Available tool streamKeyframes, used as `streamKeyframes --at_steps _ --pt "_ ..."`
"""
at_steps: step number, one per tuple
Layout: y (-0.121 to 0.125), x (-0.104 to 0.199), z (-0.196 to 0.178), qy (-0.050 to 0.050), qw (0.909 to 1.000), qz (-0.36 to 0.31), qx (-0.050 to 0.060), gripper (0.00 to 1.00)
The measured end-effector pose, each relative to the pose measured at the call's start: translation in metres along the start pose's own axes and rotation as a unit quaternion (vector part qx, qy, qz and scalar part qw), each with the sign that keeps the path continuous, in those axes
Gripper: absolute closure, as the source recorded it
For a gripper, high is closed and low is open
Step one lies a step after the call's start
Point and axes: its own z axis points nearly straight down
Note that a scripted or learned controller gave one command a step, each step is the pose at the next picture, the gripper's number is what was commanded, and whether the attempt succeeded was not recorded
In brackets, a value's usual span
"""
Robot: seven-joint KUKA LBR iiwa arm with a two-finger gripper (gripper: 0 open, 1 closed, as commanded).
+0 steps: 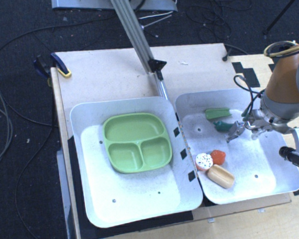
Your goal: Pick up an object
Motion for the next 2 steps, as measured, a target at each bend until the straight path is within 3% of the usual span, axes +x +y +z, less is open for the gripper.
streamKeyframes --at_steps 1,2 --pt "0.002 -0.001 -0.014 -0.001 1.0 0.0 -0.003 1.0" --pt "-0.001 0.008 -0.063 -0.001 1.0 -0.001 -0.005 1.0"
